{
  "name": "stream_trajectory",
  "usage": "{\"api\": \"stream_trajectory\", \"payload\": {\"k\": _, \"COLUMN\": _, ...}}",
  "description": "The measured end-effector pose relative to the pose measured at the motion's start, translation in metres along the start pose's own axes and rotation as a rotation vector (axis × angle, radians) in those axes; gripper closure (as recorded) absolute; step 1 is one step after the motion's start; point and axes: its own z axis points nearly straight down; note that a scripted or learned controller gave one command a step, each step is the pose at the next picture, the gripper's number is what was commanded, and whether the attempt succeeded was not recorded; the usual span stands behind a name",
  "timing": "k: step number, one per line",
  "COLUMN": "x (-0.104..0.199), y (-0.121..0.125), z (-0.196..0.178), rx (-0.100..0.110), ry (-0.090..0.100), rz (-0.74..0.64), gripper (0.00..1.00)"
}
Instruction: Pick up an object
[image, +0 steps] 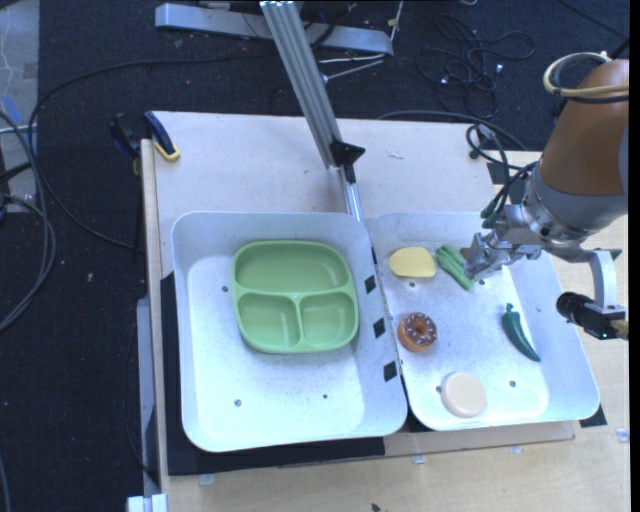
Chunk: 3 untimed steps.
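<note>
My gripper (481, 262) hangs low over the back of the right bin (560, 390), reaching in from the right. Its tip is right at the right end of a light green pod-shaped toy (452, 267) that lies slanted on the bin floor. I cannot make out whether it touches the pod. A yellow lemon-like piece (411, 263) sits just left of the pod. A chocolate-glazed donut (417, 331) lies nearer the front. A dark green pepper (520, 333) lies to the right, and a cream round piece (463, 394) is at the front.
The left bin (200, 400) holds a light green divided plate (296, 296). A slanted metal pole (312, 85) rises from the seam between the bins at the back. Cables lie on the dark floor around the bench.
</note>
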Motion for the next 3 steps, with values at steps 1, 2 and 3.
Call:
{"api": "stream_trajectory", "payload": {"k": 1, "x": 0.056, "y": -0.005, "z": -0.004, "rx": -0.001, "ry": 0.0, "rz": -0.001, "gripper": 1.0}}
{"api": "stream_trajectory", "payload": {"k": 2, "x": 0.113, "y": -0.016, "z": -0.007, "rx": 0.0, "ry": 0.0, "rz": -0.001, "gripper": 1.0}}
{"api": "stream_trajectory", "payload": {"k": 3, "x": 0.165, "y": -0.032, "z": 0.011, "rx": 0.002, "ry": 0.0, "rz": 0.0, "gripper": 1.0}}
